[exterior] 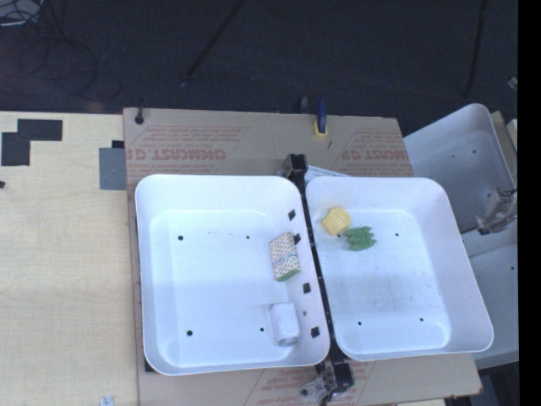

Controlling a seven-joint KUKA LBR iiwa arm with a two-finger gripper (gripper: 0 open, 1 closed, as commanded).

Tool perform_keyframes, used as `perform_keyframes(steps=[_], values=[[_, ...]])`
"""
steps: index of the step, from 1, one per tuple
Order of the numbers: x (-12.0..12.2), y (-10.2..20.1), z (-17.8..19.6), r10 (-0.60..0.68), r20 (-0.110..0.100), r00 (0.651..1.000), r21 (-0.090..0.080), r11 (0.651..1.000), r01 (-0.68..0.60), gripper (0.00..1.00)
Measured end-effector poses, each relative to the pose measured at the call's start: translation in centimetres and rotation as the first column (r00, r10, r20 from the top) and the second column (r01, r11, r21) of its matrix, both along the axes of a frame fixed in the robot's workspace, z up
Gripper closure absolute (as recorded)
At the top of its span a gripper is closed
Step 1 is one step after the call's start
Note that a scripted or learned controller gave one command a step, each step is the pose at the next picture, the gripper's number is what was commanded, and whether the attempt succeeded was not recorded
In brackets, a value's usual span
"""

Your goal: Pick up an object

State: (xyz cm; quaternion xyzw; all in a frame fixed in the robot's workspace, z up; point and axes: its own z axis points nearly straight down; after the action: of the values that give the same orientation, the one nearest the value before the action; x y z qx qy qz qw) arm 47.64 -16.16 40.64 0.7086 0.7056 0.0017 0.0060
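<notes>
Two white bins lie side by side on the bench. The left bin [169, 227] holds a patterned tan and green block [285, 256] near its right wall and a white block [284, 321] closer to the front right corner. The right bin [439, 227] holds a yellow object [336, 221] near its back left corner, with a small green object [361, 238] just to its right.
A brown cardboard sheet [211, 146] lies under both bins. A black clamp strip [306, 252] runs between the bins. A grey metal plate [461, 146] stands at the right. A light wooden table [59, 269] spreads to the left.
</notes>
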Motion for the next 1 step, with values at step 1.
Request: perform_keyframes(steps=[1], values=[[1.74, 6.55, -13.35, 0.009, -0.027, 1.0, 0.012, 1.0, -0.009, 1.0]])
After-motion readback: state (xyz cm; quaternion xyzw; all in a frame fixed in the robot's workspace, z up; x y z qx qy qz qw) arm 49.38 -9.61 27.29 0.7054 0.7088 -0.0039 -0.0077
